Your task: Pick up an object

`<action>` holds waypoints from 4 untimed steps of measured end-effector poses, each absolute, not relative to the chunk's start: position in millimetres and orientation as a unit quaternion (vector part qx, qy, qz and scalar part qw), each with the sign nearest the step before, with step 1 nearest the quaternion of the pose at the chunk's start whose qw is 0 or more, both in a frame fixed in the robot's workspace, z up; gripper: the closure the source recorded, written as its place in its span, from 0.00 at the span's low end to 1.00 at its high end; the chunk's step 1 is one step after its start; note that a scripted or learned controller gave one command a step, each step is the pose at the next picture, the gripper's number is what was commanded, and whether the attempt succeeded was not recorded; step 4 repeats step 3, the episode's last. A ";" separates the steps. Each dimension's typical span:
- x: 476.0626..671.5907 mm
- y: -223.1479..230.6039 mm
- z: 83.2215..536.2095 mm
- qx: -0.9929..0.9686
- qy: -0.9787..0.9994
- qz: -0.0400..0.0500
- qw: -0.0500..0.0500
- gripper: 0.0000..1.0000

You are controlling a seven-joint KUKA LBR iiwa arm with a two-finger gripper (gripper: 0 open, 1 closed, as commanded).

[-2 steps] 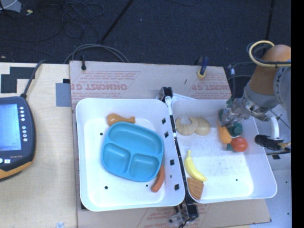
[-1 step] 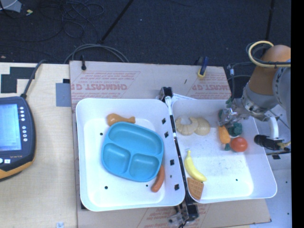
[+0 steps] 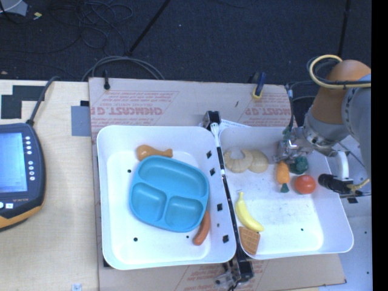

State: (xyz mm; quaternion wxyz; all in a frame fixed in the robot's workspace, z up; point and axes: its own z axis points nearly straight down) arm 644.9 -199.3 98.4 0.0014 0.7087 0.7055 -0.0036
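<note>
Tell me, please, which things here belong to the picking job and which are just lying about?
Job: hand; carrot, tomato, green piece beneath it.

Lying about: banana, waffle cone, blue tray, sausage, drumstick, pendant.

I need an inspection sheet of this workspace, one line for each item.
Surface: two white bins, left bin, right bin, on cardboard.
Job's things: blue tray, chicken leg, sausage at left; banana, carrot, tomato, waffle cone, pastry at right.
Clutter: nothing seen.
Gripper: gripper low above the carrot.
Cables: black cables on the dark floor.
Surroundings: control tablet at left.
</note>
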 end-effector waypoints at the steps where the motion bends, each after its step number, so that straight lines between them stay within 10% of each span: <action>1: 644.1 -197.7 106.1 0.709 0.705 -0.003 -0.003 1.00; 4: 642.4 -196.1 108.3 0.708 0.706 -0.002 -0.002 1.00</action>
